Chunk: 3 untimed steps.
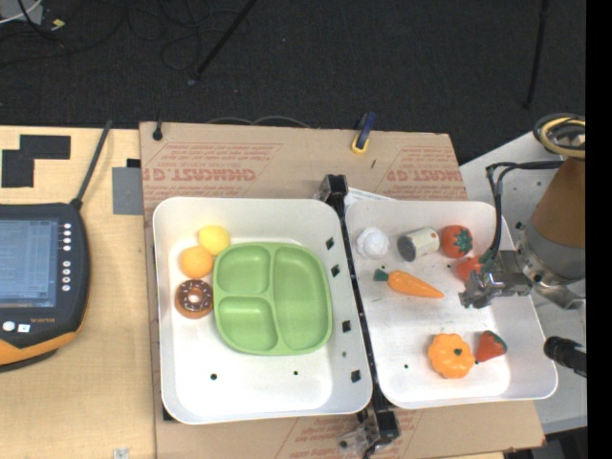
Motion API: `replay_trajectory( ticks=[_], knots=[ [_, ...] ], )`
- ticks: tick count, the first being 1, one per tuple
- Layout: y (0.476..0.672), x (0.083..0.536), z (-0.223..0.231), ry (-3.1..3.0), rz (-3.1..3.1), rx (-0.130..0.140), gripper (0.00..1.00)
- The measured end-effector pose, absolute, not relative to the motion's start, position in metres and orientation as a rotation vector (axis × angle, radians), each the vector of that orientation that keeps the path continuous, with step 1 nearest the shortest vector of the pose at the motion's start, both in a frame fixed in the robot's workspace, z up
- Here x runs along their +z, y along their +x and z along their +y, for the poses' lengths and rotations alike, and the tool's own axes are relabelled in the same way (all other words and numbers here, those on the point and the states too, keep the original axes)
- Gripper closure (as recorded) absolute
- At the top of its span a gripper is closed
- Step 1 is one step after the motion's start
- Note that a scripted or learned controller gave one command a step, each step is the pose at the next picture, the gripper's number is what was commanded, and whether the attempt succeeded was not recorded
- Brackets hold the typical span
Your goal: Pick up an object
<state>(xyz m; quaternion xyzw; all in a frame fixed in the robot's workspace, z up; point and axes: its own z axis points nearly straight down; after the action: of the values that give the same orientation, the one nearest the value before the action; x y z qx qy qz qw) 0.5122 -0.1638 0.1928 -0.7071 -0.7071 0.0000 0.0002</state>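
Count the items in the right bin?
6 visible: white ball, grey cylinder, tomato, carrot, pumpkin, strawberry. A red piece by the end effector may be a seventh, partly hidden.

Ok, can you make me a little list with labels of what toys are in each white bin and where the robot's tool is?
left bin: green divided plate, yellow lemon, orange fruit, chocolate donut
right bin: carrot, white ball, grey can, tomato, small pumpkin, strawberry
tool: low over the right bin's right side, between tomato and strawberry
small red thing by tool: too hidden to name
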Motion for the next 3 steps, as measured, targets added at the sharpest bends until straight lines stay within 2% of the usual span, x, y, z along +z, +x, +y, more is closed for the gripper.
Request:
replay_trajectory(
  ticks=[1,3],
  knots=[
    [0.513,0.229,-0.165,-2.221,-2.222,0.0,1.0],
    [0.514,0.214,-0.057,-2.215,-2.221,0.003,1.0]
  ],
)
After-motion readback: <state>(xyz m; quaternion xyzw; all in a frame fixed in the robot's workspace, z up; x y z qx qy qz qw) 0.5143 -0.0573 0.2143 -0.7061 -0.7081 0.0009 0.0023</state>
